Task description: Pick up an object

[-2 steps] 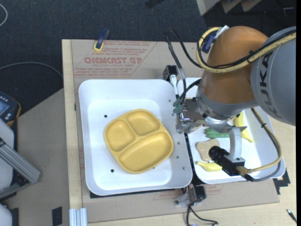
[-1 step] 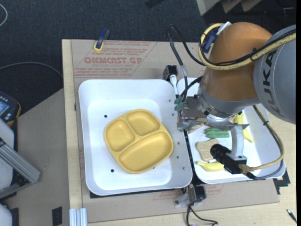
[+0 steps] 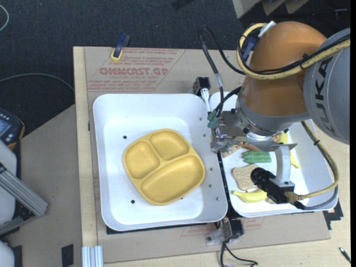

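Camera view: gripper (image 3: 225, 139) low at left edge of right bin (image 3: 309, 167); grasp state cannot be told. Green piece (image 3: 257, 157), tan slice (image 3: 242, 176) and banana (image 3: 248, 196) lie just beside it. Yellow plate (image 3: 164, 164) in left bin (image 3: 105, 149).

High, slanted view over bench (image 3: 139, 65)

- You see the left bin (image 3: 105, 149) in white plastic, smooth, with a soft shine along its rim.
- The yellow divided plate (image 3: 164, 166) looks like moulded plastic, smooth and half glossy.
- The right bin (image 3: 311, 154) is the same smooth white plastic.
- The green piece (image 3: 257, 157) looks matt, and the tan slice (image 3: 243, 176) has a rougher, speckled face.
- The bench board (image 3: 167, 57) looks paper-covered, matt brown with red print.
- On the arm, the orange band (image 3: 283, 54) is a smooth, glossy shell, and the grey housing (image 3: 334, 93) looks more satin.
- The floor (image 3: 83, 15) looks like dark, rough carpet.
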Controlling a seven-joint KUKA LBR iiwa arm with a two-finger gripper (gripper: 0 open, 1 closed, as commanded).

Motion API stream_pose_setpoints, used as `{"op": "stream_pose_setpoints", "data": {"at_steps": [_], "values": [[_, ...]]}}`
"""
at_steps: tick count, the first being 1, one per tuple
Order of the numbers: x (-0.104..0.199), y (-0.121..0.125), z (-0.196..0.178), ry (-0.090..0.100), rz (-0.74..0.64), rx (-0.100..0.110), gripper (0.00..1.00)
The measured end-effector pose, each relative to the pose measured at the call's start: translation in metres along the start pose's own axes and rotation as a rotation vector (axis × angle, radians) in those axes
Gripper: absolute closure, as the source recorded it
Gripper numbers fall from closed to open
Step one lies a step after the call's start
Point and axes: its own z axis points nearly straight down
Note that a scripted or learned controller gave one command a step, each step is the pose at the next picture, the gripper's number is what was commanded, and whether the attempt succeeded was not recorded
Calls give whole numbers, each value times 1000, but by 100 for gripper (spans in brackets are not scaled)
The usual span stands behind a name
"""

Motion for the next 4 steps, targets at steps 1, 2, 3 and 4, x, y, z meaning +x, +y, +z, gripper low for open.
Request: {"op": "stream_pose_setpoints", "data": {"at_steps": [1, 2, 3, 4], "values": [[-38, 37, 82, -4, 5, 12, 100], [72, 51, 53, 3, -12, -1, 100], [52, -1, -79, 5, -2, -12, 100], [53, -1, -82, -1, -2, -1, 100]]}}
